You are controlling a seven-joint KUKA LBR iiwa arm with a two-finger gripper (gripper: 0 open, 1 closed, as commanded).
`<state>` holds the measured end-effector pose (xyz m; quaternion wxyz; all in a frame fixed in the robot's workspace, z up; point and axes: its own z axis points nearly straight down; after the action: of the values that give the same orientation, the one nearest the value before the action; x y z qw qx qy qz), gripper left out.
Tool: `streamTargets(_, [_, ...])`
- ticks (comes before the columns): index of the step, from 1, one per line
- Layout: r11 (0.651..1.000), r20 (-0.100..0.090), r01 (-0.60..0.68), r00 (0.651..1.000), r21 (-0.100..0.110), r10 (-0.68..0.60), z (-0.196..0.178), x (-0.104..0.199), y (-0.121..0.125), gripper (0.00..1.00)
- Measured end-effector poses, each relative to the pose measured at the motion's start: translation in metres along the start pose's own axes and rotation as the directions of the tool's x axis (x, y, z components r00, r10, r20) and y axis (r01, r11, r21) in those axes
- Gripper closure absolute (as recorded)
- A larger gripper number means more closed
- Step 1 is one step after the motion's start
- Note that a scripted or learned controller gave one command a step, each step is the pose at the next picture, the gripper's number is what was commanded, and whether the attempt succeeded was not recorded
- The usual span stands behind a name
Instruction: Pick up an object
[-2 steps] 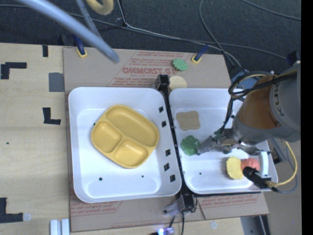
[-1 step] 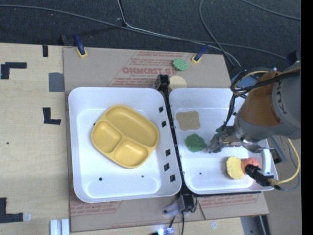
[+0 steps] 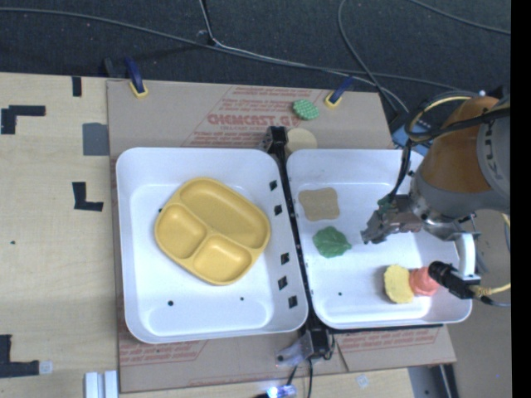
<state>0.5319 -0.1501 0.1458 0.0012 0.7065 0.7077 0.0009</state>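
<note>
Overhead, both white bins [image 3: 133, 247] sit on brown cardboard [image 3: 232, 114] over a wooden bench [image 3: 50, 247]; finger state unclear.

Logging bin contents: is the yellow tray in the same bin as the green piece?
No: the yellow tray lies in the left bin, the green piece in the right bin.

Pale wooden bench [image 3: 50, 247], cardboard sheet [image 3: 232, 114] (printed red), dark carpet [image 3: 274, 15], loose cables [image 3: 249, 52]

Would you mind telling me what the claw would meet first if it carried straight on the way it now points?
Probably the green piece, just left of the claw in the right bin; depth is unclear.
</note>
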Motion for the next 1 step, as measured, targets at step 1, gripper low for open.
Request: streamTargets(1, [1.000, 0.000, -0.001, 1.000, 0.001, 0.001, -0.0438, -0.0056, -0.0018, 1.00])
